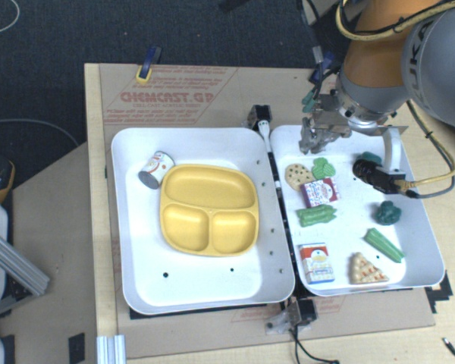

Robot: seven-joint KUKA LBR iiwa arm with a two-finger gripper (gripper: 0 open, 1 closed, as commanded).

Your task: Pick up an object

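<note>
The right bin point(432, 258) holds several toy foods: a cookie point(296, 175), a green leafy piece point(323, 167), a maroon packet point(319, 192), a green pod point(316, 216), a red-and-white box point(316, 264), a pizza slice point(366, 269), a long green vegetable point(384, 244) and a dark green lump point(387, 212). My gripper point(315, 144) hangs over the bin's far left corner, just above the leafy piece and beside the cookie. I see nothing held in it.
The left bin point(129, 226) carries a yellow divided plate point(209, 208) and a small tipped can point(156, 169). A black clip point(259, 117) sits at the far end of the divide between the bins. A black part with a yellow cable point(379, 177) hangs over the right bin.
</note>
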